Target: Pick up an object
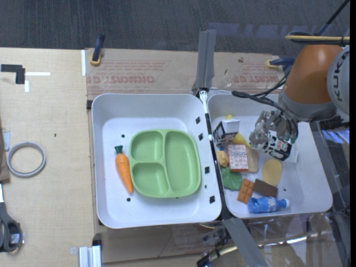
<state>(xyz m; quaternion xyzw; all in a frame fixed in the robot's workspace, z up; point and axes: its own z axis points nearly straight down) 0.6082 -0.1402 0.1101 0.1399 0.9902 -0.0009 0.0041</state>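
Gripper [271,133] poised in the right bin [311,196], upper centre of the clutter; whether it is wide or narrow cannot be told. Nearest candidate, the tan wedge [272,172], lies just below it in frame.

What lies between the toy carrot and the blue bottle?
In the camera view, the green divided plate lies between the carrot and the blue bottle, then the walls where both bins meet, and an orange-brown block near the bottle.
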